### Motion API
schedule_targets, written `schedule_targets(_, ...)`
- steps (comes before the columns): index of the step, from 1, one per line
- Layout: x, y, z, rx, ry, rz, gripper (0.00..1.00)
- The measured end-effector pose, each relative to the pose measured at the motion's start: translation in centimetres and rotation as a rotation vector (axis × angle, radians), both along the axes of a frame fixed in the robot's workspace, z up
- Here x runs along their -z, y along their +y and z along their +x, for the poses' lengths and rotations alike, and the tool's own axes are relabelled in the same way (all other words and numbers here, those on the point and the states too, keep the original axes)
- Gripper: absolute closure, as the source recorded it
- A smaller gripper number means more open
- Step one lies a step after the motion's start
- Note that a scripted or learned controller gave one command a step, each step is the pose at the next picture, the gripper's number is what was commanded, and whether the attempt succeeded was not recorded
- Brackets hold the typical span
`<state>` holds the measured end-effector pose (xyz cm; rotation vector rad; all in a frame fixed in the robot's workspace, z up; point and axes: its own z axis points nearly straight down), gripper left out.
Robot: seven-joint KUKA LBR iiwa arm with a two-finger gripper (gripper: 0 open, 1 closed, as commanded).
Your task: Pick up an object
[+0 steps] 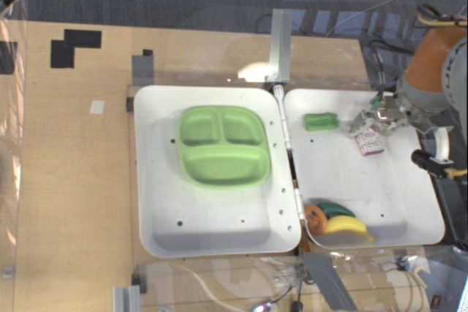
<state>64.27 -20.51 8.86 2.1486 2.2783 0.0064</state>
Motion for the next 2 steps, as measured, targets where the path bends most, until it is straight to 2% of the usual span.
schedule_targets(1, -1.3, 0.1, 0.3, -0.007, -0.007, -0.002, 1.0)
schedule_targets(2, -12.2, 1.3, -8.0, -0.024, 0.004, 0.002, 1.0)
